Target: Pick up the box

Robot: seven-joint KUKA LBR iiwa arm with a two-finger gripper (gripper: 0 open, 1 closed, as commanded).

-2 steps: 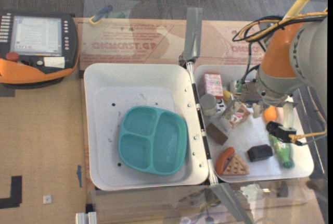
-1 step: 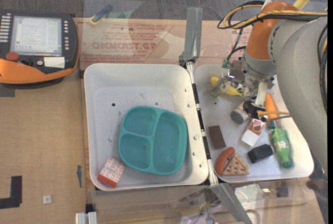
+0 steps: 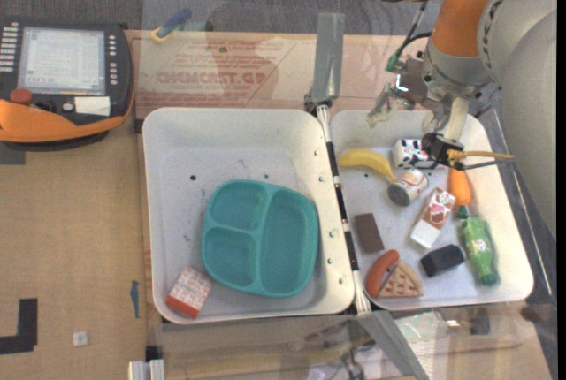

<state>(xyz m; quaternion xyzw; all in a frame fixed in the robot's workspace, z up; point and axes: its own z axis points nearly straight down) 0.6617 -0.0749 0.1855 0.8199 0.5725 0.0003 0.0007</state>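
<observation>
A small red-and-white box (image 3: 188, 292) lies in the near left corner of the left bin (image 3: 168, 140), beside a teal divided plate (image 3: 261, 237). A brown-and-white carton (image 3: 433, 219) lies in the right bin (image 3: 513, 272), between a carrot and a green bottle. My gripper (image 3: 387, 107) hangs over the far edge of the right bin, just above and behind the banana (image 3: 367, 162). It is well away from the red-and-white box. I see nothing held in it.
The right bin also holds a cow-patterned item (image 3: 409, 153), a can (image 3: 407, 187), a carrot (image 3: 460, 186), a green bottle (image 3: 478, 249), a black block (image 3: 441, 260), a brown bar (image 3: 368, 232), a sausage (image 3: 380, 270) and a pizza slice (image 3: 404, 284). A teach pendant (image 3: 62, 78) lies at left.
</observation>
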